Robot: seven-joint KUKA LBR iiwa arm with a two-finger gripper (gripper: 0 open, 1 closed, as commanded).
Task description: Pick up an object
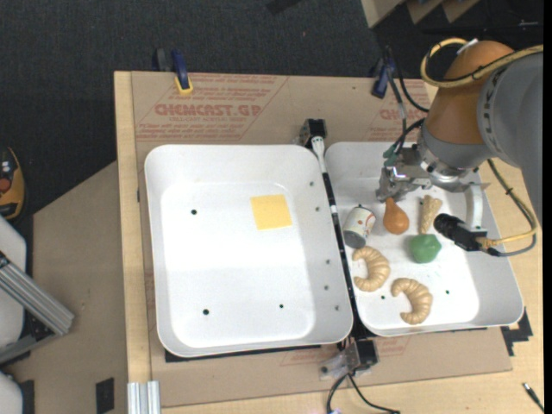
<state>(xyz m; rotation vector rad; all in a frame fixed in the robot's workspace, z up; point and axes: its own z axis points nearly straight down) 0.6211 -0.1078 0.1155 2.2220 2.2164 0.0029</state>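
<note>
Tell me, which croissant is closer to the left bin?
The upper croissant, the one just below the small white can. It lies by the divider beside the left bin. The other croissant sits lower and farther right.

The bench [259, 102] is seen from one fixed camera overhead, tilted down at a slant. Both white bins, left bin [172, 231] and right bin [492, 291], are taken in whole. The arm [483, 102] is cut at the right, and is perhaps nearest the lens.
</note>
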